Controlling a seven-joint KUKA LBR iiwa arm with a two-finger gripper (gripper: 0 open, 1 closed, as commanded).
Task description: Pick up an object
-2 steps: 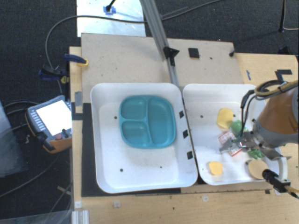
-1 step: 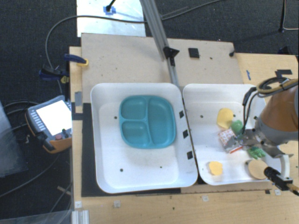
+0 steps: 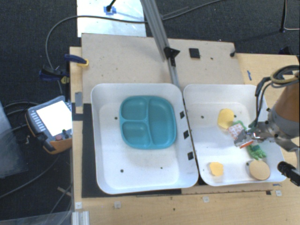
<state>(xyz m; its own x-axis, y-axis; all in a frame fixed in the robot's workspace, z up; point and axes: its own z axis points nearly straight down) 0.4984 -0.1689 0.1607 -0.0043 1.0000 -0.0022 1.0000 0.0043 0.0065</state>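
In the right bin (image 3: pixel 206 102) the gripper (image 3: pixel 244 138) sits low among small items, a yellow piece (image 3: pixel 225 118) at its 11 o'clock, a green toy (image 3: pixel 256 150) at 4 o'clock, and its grip state cannot be told; a teal plate (image 3: pixel 148 122) lies in the left bin (image 3: pixel 108 163).

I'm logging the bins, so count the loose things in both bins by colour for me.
Teal: 1, the divided plastic plate, left bin.
Yellow: 2, larger soft lump and small chunk.
Tan: 1, round flat piece.
Green: 1, small leafy piece.
Multicoloured: 1, small packet by the pincer.
Total: 6.
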